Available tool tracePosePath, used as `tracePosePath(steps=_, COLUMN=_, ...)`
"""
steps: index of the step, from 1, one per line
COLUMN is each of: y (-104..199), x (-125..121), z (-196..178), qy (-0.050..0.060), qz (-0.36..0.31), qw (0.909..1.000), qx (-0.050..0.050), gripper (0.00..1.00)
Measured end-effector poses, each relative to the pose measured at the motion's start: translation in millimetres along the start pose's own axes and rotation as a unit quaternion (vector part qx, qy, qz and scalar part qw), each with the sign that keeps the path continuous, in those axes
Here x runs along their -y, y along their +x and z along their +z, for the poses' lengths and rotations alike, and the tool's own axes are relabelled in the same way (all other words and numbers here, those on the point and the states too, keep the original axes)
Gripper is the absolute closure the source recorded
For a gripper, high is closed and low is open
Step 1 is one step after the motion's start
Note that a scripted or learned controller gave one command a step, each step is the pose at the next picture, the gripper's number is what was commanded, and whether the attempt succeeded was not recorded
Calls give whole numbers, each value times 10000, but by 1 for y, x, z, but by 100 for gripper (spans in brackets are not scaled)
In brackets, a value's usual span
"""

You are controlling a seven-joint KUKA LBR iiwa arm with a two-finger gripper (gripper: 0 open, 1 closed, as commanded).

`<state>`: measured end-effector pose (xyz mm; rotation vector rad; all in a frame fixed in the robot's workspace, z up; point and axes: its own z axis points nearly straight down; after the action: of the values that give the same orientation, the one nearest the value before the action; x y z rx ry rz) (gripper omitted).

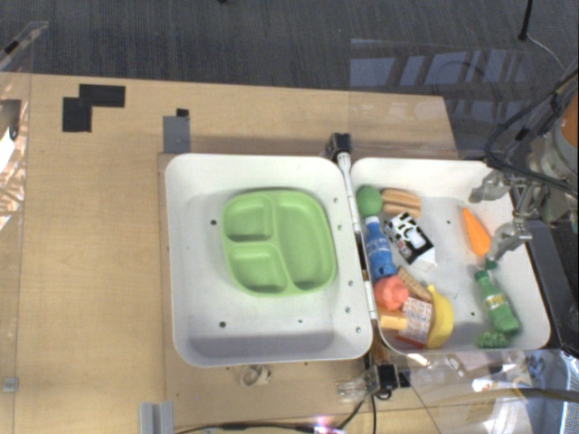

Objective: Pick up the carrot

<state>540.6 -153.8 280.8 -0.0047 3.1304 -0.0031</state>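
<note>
1. The carrot [476, 231] lay in the right bin [452, 181], near its right wall, free of other toys.
2. My gripper [503, 215] hung just beside it, fingers apart, holding nothing; I judged that centring over its length, then descending, would serve best.
3. Left bin [194, 333]: a green divided plate [275, 242].

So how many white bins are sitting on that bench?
2. The left bin holds a green divided plate. The right bin beside it holds a pile of toy food, including the carrot near the claw.
</note>
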Motion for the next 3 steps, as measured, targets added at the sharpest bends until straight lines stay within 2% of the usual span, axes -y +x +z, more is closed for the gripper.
tracePosePath(steps=1, y=-23, x=53, z=57, qy=-5, qz=-637, qw=9980, qx=-17, gripper=0)
tracePosePath(steps=2, y=-39, x=49, z=168, qy=-32, qz=-1347, qw=9909, qx=-43, gripper=0)
tracePosePath(steps=3, y=-56, x=50, z=193, qy=-2, qz=-2002, qw=9798, qx=15, gripper=0)
